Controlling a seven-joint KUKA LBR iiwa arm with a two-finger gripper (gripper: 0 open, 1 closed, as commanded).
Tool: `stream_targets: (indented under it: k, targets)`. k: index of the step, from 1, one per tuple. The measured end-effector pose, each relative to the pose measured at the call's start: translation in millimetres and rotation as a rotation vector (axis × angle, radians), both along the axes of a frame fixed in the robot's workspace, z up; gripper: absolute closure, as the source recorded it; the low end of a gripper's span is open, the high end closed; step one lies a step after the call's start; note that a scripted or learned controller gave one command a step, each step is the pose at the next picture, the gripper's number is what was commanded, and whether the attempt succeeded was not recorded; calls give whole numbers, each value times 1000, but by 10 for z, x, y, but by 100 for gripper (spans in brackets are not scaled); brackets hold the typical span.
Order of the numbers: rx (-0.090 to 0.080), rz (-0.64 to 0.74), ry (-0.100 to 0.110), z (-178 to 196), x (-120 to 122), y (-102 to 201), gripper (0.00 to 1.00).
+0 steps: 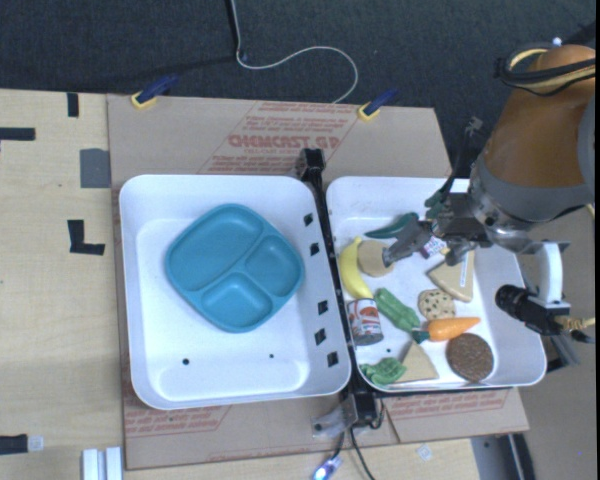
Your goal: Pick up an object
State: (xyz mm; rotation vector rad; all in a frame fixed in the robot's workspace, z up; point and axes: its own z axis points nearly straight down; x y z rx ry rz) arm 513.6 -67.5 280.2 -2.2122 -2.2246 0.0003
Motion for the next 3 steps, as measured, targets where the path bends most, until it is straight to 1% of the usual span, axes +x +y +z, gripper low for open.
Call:
stream_targets:
  k: [1, 2, 3]
  targets:
    - [0, 2, 0, 136, -313, 524, 0]
    - [-2, -2, 1, 224, -303, 496, 100]
    - [-2, 1, 6, -526, -317, 1209, 100]
